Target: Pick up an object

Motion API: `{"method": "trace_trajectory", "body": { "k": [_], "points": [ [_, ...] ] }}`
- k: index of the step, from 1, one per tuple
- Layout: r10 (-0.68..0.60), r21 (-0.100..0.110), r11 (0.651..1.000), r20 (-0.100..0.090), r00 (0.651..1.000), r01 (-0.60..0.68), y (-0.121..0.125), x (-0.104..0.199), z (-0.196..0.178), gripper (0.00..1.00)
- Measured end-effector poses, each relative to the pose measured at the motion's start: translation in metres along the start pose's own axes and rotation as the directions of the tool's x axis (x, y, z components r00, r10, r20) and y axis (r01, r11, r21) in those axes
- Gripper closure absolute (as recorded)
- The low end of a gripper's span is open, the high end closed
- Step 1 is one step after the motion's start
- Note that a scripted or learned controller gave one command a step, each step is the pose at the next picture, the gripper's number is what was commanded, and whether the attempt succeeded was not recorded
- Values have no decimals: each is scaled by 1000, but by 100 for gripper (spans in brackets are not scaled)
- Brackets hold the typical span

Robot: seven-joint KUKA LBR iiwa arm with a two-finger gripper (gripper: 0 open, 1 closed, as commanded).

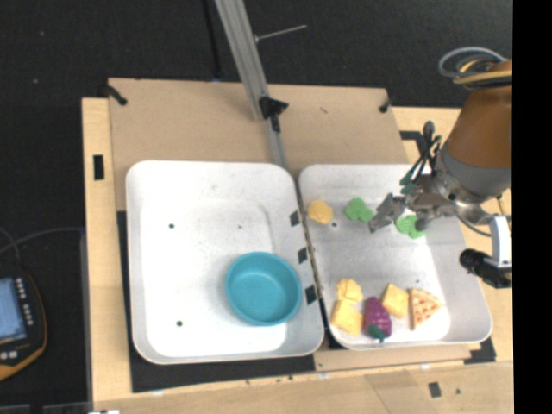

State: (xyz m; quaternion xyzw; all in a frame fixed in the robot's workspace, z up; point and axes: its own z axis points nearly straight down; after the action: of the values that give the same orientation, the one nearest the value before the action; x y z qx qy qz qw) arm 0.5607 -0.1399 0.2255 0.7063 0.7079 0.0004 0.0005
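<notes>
No legible text, labels, brand marks, numbers or signs appear on any surface. The handheld pendant at the left edge has a lit screen, but its content is too small and blurred to read.

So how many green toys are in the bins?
2, both in the right bin. One green toy lies near the far left, beside a yellow piece. The other sits partly under the gripper, which might hide more.

wooden bench under two white bins
</notes>
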Motion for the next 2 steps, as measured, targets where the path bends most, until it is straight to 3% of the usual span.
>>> {"method": "trace_trajectory", "body": {
  "k": [1, 2],
  "points": [
    [1, -1, 1000, 0, 1000, -1, 0, 0, 0, 0],
    [3, 1, 1000, 0, 1000, -3, -4, 1, 59, 0]
  ]
}}
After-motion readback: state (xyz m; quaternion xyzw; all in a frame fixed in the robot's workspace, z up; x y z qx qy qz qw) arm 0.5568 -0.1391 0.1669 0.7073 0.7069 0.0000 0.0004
